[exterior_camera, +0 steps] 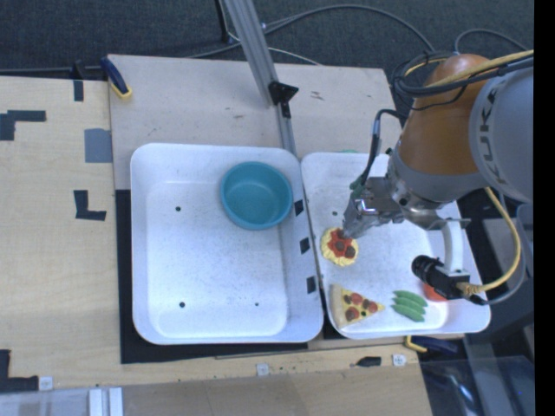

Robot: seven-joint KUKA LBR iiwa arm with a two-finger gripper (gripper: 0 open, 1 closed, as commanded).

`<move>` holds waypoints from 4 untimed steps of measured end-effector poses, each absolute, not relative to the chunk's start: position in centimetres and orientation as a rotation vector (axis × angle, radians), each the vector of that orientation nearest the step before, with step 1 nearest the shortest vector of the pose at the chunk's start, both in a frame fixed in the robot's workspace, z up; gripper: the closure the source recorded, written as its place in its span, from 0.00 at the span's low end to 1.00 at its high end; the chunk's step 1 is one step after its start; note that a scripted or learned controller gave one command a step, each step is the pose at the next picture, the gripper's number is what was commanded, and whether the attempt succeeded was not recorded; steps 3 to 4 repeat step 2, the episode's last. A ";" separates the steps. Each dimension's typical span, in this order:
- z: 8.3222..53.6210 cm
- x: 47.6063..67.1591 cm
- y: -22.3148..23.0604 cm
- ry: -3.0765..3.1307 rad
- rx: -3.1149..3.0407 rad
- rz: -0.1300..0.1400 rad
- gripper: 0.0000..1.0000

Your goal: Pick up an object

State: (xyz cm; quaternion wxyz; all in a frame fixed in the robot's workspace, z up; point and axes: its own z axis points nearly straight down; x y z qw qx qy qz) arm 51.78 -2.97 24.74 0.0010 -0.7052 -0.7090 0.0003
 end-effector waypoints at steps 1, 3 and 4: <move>24.9 53.5 2.0 -2.226 -2.215 0.000 1.00; 25.0 54.2 7.4 -2.226 -2.216 0.000 1.00; 25.0 54.2 7.4 -2.226 -2.216 0.000 1.00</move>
